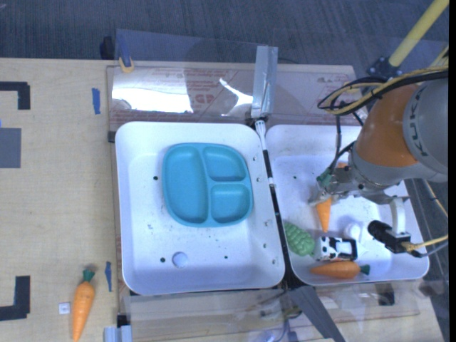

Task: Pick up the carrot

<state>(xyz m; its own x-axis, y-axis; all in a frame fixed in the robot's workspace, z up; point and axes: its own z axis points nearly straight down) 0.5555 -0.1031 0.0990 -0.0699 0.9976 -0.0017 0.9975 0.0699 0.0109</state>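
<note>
On the far left, outside the bins, I see a toy carrot lying on the wooden bench, well apart from anything the arm can easily reach. Next comes the left bin, which holds a blue divided plate and not much else. Moving into the right bin, I find a knobbly green vegetable by the dividing wall, a black-and-white toy just beside it, and a second carrot lying flat along the bin's near edge. Above those, a small carrot hangs point-down directly under the gripper, its top tucked up into the fingers, so I judge the gripper to be clamped on that carrot. The grey arm with its orange band comes in from the right over this bin. I take the step in hand to be the lift after the grasp: the carrot appears upright and off the bin floor, though from this slanted angle I cannot be sure its tip has cleared. What I want next is a straight, steady rise, since the hold is only on the carrot's narrow top and a sideways jolt could swing it loose onto the toys below.
</note>
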